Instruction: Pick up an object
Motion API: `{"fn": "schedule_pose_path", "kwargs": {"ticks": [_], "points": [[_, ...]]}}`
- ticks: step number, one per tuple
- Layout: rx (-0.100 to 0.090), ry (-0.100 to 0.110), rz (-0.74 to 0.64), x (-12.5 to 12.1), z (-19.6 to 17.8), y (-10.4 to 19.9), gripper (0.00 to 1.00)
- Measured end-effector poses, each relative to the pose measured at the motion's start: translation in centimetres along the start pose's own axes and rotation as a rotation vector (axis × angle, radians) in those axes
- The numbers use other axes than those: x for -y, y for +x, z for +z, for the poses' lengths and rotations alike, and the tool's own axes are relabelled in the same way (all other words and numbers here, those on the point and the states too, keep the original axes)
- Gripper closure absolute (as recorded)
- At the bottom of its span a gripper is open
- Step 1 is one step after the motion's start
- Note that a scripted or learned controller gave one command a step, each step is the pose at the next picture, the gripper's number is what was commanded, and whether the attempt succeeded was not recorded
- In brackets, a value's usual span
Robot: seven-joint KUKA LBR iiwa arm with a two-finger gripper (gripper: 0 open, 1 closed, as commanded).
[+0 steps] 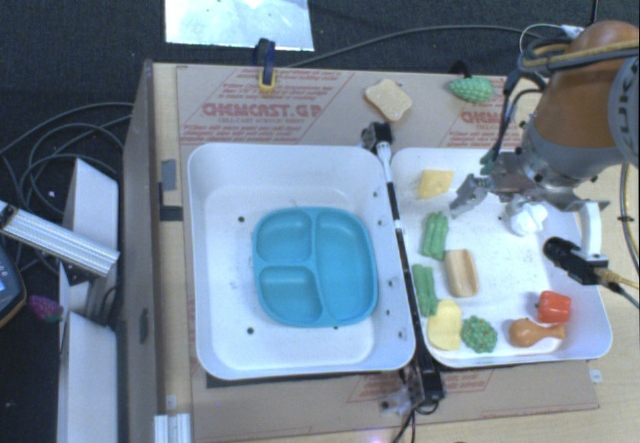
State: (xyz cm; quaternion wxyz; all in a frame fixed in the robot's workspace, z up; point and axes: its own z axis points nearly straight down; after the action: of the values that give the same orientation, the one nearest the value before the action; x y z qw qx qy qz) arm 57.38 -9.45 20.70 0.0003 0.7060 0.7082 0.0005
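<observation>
Toy food is seen scattered across the right-hand white bin (600,326), while a blue three-compartment plastic tray (315,266) is laid flat in the left-hand white bin (215,231). The grey arm with its orange band (590,81) is seen reaching in from the upper right of the frame, and its two-finger gripper (497,193) is held low over the upper part of the right bin, with its fingers spread apart and nothing gripped between them. A yellow cheese-like wedge (434,183) is seen just left of the gripper. Below it are shown a green bean pod (434,235), a tan hot-dog bun (460,272), a second green pod (425,288), a yellow pear-shaped piece (445,325), a green broccoli floret (479,334), an orange drumstick (532,332) and a red pepper (553,307). On the cardboard beyond the bins, at the top of the frame, a slice of toast (388,99) and a green leafy piece (471,89) are seen.
</observation>
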Motion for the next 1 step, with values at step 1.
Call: {"fn": "schedule_pose_path", "kwargs": {"ticks": [1], "points": [[0.0,0.003,0.002,0.0,9.37,0.65,0.0]]}}
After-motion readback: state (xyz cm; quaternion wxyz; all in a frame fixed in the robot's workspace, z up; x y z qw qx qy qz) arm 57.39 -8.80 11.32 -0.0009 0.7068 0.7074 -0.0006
